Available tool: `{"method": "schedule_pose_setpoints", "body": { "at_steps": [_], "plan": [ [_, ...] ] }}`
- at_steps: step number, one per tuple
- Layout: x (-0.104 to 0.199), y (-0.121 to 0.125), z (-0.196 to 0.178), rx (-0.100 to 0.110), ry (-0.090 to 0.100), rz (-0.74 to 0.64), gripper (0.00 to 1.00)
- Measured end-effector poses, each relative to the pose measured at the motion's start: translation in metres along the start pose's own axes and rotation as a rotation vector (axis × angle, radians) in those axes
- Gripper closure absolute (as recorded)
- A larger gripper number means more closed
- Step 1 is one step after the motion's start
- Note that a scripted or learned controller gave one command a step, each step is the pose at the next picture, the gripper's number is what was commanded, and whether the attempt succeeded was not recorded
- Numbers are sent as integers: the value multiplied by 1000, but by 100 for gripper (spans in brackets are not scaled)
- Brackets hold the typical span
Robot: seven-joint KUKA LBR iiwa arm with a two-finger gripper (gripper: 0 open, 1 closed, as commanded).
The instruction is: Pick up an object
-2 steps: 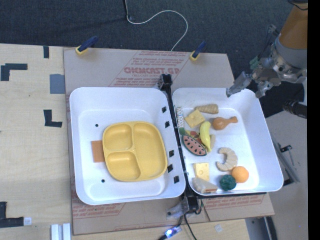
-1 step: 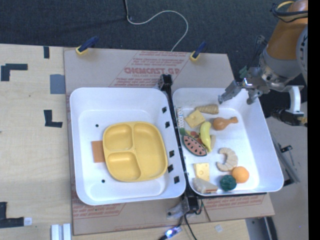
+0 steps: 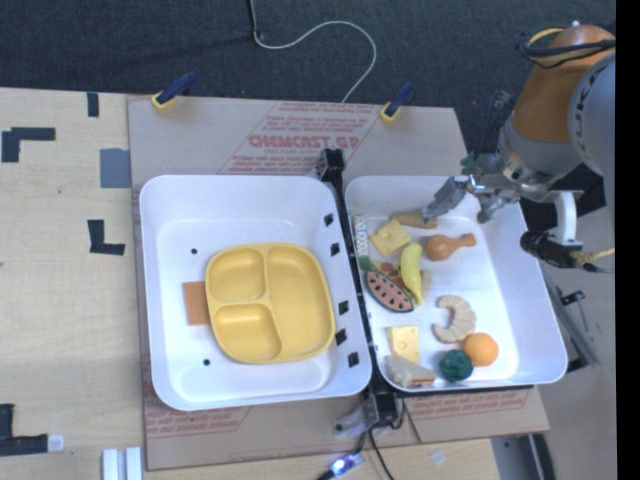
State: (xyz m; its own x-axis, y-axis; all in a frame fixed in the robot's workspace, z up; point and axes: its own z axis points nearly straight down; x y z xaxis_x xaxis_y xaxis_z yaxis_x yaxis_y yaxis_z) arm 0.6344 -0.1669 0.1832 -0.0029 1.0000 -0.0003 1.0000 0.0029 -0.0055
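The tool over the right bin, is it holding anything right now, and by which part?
Nothing is held. The tool hangs above the far end of the right bin, with no toy food between its fingers.

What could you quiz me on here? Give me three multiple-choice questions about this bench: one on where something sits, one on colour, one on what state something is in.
1. Where is the yellow divided plastic plate?
A. left white bin
B. right white bin
C. on the cardboard

2. What colour is the small round ball near the right bin's front corner?
A. blue
B. orange
C. white

3. How does the plate sit?
A. flat, hollows up
B. upside down
C. on edge

Answers: 1 A, it lies inside the left bin. 2 B, it is orange, beside a dark green piece. 3 A, its three compartments face upward.
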Motion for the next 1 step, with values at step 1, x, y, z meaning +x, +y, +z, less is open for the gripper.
{"method": "schedule_pose_setpoints", "body": {
  "at_steps": [1],
  "plan": [
    [2,-5,65,2,1,1,0]
  ]
}}
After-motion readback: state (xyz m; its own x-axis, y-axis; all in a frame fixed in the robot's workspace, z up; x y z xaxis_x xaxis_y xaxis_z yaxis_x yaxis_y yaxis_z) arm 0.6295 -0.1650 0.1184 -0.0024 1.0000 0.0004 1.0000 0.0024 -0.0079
